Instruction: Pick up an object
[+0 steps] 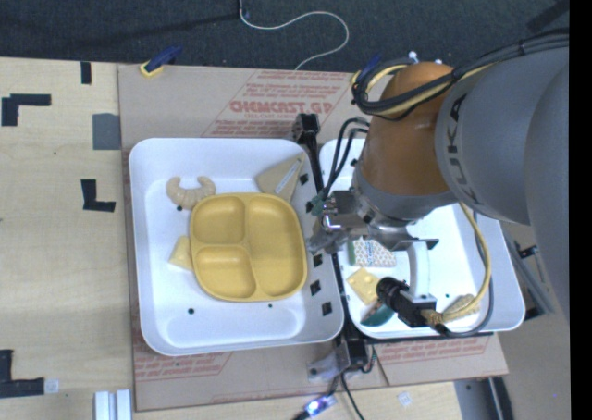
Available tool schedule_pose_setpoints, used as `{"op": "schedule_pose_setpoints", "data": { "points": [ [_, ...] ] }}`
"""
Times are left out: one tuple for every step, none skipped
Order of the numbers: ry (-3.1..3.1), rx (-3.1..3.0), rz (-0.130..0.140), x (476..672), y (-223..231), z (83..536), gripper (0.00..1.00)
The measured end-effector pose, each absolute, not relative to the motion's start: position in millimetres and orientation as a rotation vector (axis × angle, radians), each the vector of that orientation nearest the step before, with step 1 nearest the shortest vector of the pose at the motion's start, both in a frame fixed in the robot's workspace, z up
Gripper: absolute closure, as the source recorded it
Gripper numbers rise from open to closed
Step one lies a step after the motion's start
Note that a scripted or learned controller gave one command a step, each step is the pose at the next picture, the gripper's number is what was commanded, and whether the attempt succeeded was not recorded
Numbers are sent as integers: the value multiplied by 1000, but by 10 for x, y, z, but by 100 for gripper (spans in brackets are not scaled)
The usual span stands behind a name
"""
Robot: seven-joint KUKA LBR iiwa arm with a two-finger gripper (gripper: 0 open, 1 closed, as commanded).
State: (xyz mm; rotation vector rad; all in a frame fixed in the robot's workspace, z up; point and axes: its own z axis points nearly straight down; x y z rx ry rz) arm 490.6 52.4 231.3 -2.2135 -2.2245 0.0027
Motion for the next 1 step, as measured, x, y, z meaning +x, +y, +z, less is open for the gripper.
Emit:
{"op": "schedule_pose_setpoints", "data": {
  "points": [
    [-2220,-2220,6,4850,381,2303,100]
  ]
}}
